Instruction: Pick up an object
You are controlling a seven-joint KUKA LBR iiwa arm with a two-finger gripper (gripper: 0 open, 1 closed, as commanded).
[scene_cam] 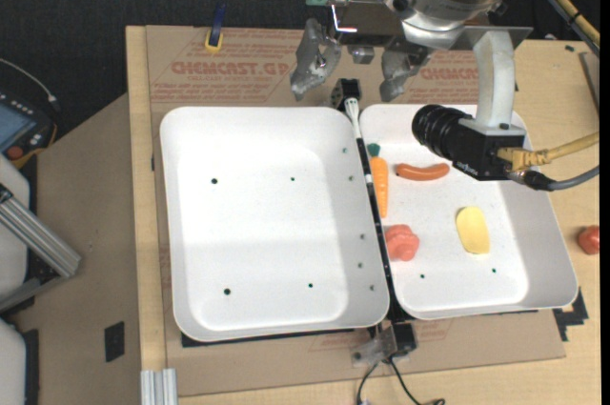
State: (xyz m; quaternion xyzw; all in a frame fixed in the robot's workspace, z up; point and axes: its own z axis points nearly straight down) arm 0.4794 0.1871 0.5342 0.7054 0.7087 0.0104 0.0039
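brown cardboard covers the bench (286, 374) under two white bins. nearest us, the left bin (191, 298) and the right bin (543, 284) sit side by side. in the right one: a pink lump (401, 242), a yellow piece (473, 230), an orange carrot (379, 185) along the dividing edge, a red sausage (421, 172) beyond. farther back, the gripper (353, 74) hangs over the bins' far rim, fingers spread apart, nothing between them.
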